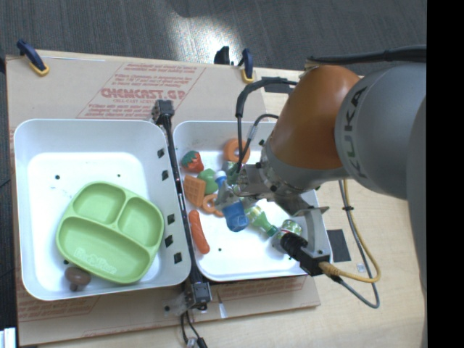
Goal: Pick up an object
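The right bin (246,267) holds a heap of small toys. Among them are a blue cup (235,217), an orange block (195,189), a red sausage (199,232), a green bottle (261,220), an orange ring (233,149) and a red and green piece (191,160). My gripper (230,185) hangs low over the middle of this heap, just above the blue cup and right of the orange block. The arm's grey and orange body (326,129) hides the right part of the bin.
The left bin (43,151) holds a green divided plate (110,230) and a small brown object (77,277) at its front left corner. A black clip row (170,187) marks the wall between the bins. Cables (355,267) trail at the right.
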